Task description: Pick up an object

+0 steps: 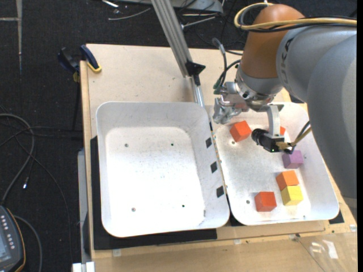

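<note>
Starting at the near rim of the right bin [326, 208], a red block [265, 201] sits just inside it, about midway along that rim. A yellow block [292, 195] lies just to the red one's right. The near orange block [287, 179] appears to touch the yellow block's far side, both in the bin's near right part. Farther in, a purple block [293, 158] rests alone toward the bin's right wall, a little apart from the near orange block.

Farther still, in the bin's far left part, the far orange block [240, 131] lies on the bin floor, well apart from the other four. The gripper [223, 116] hangs just beyond and left of it, over the bin's far left corner, close to the rim that meets the left bin [153, 169]. It is near the block, which rests on the floor. Whether the gripper is open or closed cannot be told from this angle.

The grey arm [323, 55], with its orange band [272, 33], reaches in over the bin's far right side. Beyond the bin's far rim lies bare bench [142, 72], and a metal rail [173, 33] slants away from the far left corner. A clamp [85, 58] sits well to the left and beyond — at the bench's far corner.
</note>
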Available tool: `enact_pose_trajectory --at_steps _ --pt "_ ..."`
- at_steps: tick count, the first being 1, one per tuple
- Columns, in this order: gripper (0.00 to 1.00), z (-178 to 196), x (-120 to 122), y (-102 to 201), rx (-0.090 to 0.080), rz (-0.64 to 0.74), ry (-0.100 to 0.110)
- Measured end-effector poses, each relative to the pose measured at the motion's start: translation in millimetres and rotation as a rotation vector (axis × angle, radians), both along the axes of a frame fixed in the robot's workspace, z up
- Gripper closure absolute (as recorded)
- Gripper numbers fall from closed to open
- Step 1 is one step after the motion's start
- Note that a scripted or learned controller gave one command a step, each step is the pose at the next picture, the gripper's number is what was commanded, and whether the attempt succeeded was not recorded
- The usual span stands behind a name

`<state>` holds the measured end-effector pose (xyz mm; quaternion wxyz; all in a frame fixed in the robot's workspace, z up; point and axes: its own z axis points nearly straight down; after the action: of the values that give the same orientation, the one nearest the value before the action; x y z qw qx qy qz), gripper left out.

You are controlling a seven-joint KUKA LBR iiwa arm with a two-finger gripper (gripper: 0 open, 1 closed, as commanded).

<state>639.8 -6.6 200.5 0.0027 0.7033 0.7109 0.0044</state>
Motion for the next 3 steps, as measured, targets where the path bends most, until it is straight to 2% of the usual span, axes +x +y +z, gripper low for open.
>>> enact_pose_trajectory --at_steps 1,2,3 --pt "0.00 -5 -3 -6 -0.003 -0.008 0.010" --pt "0.00 45 -20 -61 -0.006 -0.017 0.005" --pt "0.00 -9 2 -76 -0.004 -0.013 0.013"
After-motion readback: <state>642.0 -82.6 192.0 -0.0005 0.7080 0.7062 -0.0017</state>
